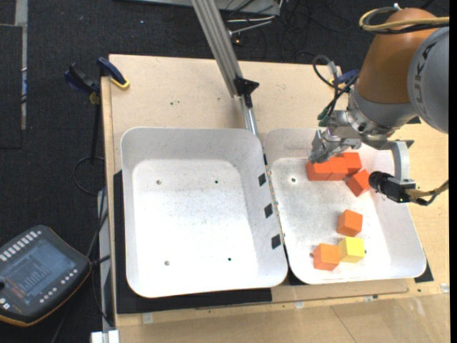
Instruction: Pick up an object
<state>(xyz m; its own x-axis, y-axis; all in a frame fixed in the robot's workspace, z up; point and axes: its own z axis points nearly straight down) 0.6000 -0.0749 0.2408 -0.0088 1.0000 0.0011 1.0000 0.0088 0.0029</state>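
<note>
My gripper (325, 151) hangs low over the far part of the right bin (303, 199), its tips right at the top edge of an orange block (330, 168). A second orange block (358, 181) lies just right of it, tilted. Nearer the front sit an orange cube (349, 222), a yellow cube (353, 249) and another orange cube (325, 256) touching the yellow one. The arm's grey and orange body hides the gripper's upper part.
The left bin (189, 206) lies beside the right one, with black clips along their shared edge. A metal pole (218, 38) slants in from the top. A blue clamp (107, 70) sits on the bench's far left corner. A teach pendant (36, 270) rests at lower left.
</note>
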